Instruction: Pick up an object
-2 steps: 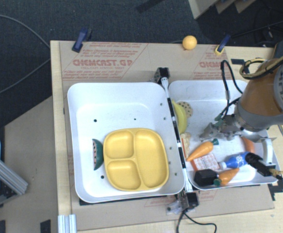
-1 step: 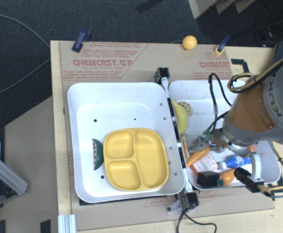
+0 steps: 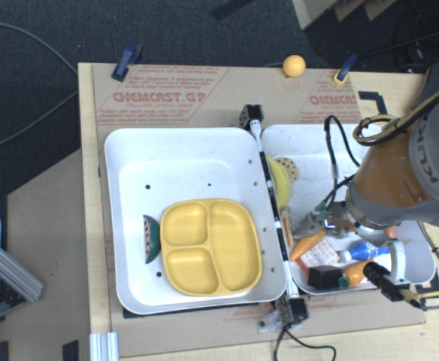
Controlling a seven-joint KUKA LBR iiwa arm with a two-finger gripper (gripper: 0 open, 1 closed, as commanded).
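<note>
A yellow three-compartment plastic plate (image 3: 210, 247) lies flat in the left bin, toward its near side. A watermelon-slice toy (image 3: 152, 239) lies touching the plate's left edge. In the right bin, a yellow banana-like piece (image 3: 280, 180) rests against the left wall.

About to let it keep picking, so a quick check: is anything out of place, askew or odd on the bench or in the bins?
One stray: a small orange ball sits on the bench's far edge, outside both bins. In the left bin, a watermelon-slice toy is wedged partly under the yellow divided plate. The right bin's items are heaped at its near end.
</note>
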